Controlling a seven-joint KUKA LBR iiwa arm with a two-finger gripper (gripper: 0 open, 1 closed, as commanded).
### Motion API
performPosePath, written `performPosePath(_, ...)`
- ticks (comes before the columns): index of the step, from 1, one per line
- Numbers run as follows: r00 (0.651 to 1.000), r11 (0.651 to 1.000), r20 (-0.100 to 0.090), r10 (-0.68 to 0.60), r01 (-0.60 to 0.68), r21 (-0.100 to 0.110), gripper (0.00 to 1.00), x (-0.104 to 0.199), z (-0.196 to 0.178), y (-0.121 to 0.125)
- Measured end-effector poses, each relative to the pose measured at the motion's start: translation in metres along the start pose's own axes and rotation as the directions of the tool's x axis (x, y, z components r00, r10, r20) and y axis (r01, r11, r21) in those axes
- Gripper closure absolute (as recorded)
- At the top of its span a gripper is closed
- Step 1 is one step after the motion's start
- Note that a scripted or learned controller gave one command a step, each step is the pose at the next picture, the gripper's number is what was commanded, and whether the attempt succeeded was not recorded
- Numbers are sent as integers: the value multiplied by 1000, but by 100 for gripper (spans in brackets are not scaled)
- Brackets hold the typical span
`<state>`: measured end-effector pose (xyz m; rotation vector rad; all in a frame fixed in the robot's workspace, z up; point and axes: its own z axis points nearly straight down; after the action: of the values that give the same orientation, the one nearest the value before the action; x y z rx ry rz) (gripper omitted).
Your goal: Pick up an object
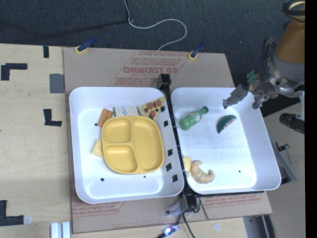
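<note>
Watermelon slice (226, 123) lay in the right bin (262, 152), near the spread, empty gripper (246, 99) hovering at the bin's far rim. Approach stage, seemingly; next it needed lowering over the slice.

The tool (246, 97) hangs over the right bin's (257, 175) far right rim, holding nothing. In that bin lie a green bottle (192, 119), a melon slice (226, 123) and a croissant (201, 172) (near corner). The left bin (81, 133) holds a yellow divided plate (132, 144) over smaller toys.
</note>
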<state>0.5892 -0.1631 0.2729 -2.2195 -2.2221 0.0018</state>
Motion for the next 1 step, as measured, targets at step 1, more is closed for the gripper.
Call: performPosePath(1,1000,1000,1,1,-1,3,0,-7,46,-2)
